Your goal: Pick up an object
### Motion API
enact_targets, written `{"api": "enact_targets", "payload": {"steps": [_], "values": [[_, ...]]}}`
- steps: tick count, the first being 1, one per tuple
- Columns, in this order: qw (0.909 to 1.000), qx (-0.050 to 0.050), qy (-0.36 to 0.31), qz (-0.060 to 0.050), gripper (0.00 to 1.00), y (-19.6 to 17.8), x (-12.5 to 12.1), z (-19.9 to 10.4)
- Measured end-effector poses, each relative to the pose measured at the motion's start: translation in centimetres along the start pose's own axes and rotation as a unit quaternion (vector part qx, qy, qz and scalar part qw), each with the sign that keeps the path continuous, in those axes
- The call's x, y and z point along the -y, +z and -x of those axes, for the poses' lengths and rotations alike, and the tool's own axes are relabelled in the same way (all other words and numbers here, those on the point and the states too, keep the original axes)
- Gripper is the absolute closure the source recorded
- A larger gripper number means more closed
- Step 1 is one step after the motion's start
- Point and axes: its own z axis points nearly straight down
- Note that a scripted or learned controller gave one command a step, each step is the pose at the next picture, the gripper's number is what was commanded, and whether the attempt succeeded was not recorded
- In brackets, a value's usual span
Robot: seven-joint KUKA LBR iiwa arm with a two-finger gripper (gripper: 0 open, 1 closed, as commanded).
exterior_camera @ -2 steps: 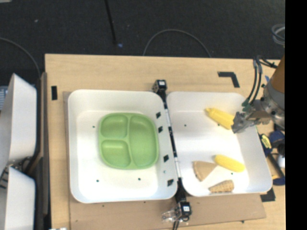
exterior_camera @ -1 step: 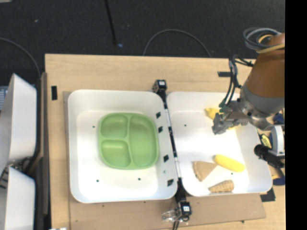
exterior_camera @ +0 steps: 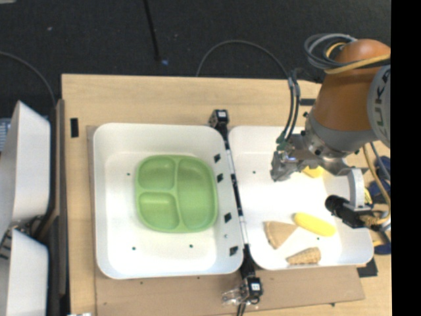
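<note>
Grey metal, the gripper (exterior_camera: pixel 284 166) is hanging over the right bin (exterior_camera: pixel 258 196); whether it is grasping anything, I cannot tell. Below and to its right a yellow banana (exterior_camera: pixel 314 224) is lying beside two tan wedges (exterior_camera: pixel 280 233). Far left, a green divided plate (exterior_camera: pixel 176 193) is sitting in the left bin (exterior_camera: pixel 112 242).

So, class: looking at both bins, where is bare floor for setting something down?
Left bin: a bare ring around the green tray. Right bin: open floor by the divider. Crowded near the banana, wedges and hand.

A yellow banana (exterior_camera: pixel 314 224) lies flat near two tan wedges (exterior_camera: pixel 280 233) in the right bin (exterior_camera: pixel 260 150).
</note>
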Motion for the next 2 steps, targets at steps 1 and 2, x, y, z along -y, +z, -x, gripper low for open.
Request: {"api": "enact_targets", "payload": {"steps": [1, 2], "values": [[1.0, 0.0, 0.001, -0.002, 1.0, 1.6, -0.2, -5.3], [1.0, 0.0, 0.0, -0.001, 1.0, 1.0, -0.3, -10.9]]}}
